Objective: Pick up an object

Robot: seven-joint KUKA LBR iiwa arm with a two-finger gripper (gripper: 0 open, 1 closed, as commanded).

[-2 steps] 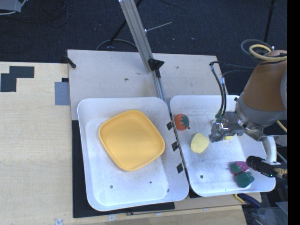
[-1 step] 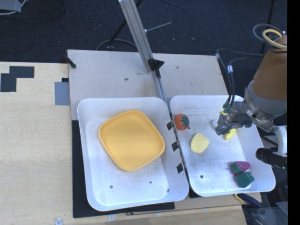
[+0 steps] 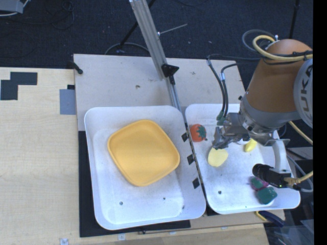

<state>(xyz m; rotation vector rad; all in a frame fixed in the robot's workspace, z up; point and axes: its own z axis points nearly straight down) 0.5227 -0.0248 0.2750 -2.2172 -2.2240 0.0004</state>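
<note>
My gripper (image 3: 221, 143) hangs over the middle of the right bin (image 3: 230, 200), below the grey and orange arm. A pale yellow rounded object (image 3: 217, 158) lies directly under the gripper's tip, touching it or nearly so; I cannot tell if it is gripped. A red object with a green top (image 3: 198, 132) sits by the bin's left wall, just left of the gripper. A small yellow piece (image 3: 250, 146) lies to the gripper's right. A teal object (image 3: 265, 195) and a magenta one (image 3: 256, 181) rest in the near right corner.
The left bin (image 3: 102, 121) holds a large yellow square plate (image 3: 143, 152). A metal rail (image 3: 153, 40) slants down from the back to the divider between the bins. Cables and a black fitting (image 3: 268, 174) crowd the right bin's right side.
</note>
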